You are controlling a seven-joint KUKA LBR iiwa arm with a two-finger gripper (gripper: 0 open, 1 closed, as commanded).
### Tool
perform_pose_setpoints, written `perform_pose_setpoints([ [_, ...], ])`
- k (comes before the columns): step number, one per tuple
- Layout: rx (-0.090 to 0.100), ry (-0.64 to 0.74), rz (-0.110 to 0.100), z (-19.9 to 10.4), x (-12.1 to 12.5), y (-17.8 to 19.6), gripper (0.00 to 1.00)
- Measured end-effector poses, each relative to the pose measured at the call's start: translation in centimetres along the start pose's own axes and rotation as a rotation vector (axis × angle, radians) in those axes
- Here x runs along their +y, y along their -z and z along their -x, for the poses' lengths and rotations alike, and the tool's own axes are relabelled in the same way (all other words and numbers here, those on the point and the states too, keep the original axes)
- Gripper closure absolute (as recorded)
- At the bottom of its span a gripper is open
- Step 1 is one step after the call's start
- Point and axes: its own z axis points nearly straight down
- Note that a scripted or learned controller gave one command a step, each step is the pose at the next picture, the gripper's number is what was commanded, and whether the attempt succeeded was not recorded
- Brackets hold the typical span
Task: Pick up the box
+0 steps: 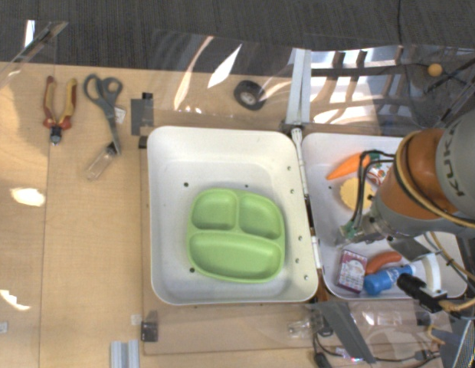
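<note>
Two bins side by side on the surface (69, 267), the arm (433, 182) over the right one.

The box (352, 271) lies in the right bin (318, 152), at its near left corner, below the arm; a bottle (391, 279) lies just right of it. The divided tray (237, 235) sits in the left bin (168, 205). Scissors (107, 110) and pliers (58, 106) lie far left.

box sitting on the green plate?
No, the small maroon box lies in the right white bin, while the green divided plate is in the left bin.
</note>
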Motion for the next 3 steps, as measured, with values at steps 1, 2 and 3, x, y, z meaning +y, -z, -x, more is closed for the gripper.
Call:
perform_pose_setpoints([
  [1, 0.0, -0.001, 0.0, 0.0, 0.0, 0.0, 0.0],
  [2, 0.011, -0.112, -0.009, 0.4, -0.5, -1.1, 0.0],
  [3, 0.002, -0.107, -0.001, 0.6, -0.2, 0.0, 1.0],
])
